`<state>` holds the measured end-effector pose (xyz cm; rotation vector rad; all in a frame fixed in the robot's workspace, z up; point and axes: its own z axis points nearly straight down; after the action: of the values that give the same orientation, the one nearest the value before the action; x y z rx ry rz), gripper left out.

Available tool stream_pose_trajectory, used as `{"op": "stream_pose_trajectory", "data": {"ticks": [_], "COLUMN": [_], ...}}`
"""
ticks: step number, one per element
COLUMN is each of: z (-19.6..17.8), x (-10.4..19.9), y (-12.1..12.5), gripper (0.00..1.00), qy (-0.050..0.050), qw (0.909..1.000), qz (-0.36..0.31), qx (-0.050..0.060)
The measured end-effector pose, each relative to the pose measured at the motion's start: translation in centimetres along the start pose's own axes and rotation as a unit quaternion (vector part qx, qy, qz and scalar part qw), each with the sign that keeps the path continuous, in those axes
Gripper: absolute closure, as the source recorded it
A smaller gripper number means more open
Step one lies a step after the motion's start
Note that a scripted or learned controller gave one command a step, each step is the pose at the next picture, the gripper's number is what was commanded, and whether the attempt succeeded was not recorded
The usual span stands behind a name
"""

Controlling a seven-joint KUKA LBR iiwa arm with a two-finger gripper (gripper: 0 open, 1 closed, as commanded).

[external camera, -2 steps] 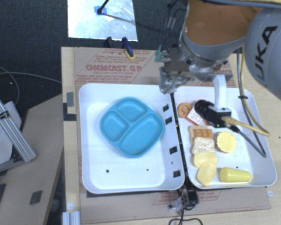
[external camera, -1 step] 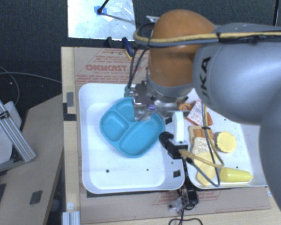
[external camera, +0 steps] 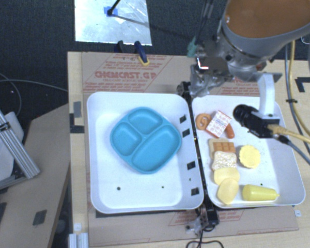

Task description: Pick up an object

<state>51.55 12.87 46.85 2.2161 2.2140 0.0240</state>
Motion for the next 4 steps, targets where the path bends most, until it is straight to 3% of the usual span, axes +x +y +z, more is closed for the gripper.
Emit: {"op": "stream_pose_trajectory", "data": {"ticks": [1, 2, 3, 4], "z": [7.8, 18.2, 7.9, 17.8], "x": [0.5, 6.8, 7.4, 10.6], "y": [-3.2, 0.5, -3.1, -3.3], "gripper": [1.00, 1.00, 1.00, 1.00], "qy": [-0.003, -0.002, 0.001, -0.003], "qw": [0.9999, 0.9999, 1.0000, 0.9999], "qz": [-0.001, -0.005, -0.004, -0.004], "qx": [0.011, 0.011, 0.004, 0.012]}}
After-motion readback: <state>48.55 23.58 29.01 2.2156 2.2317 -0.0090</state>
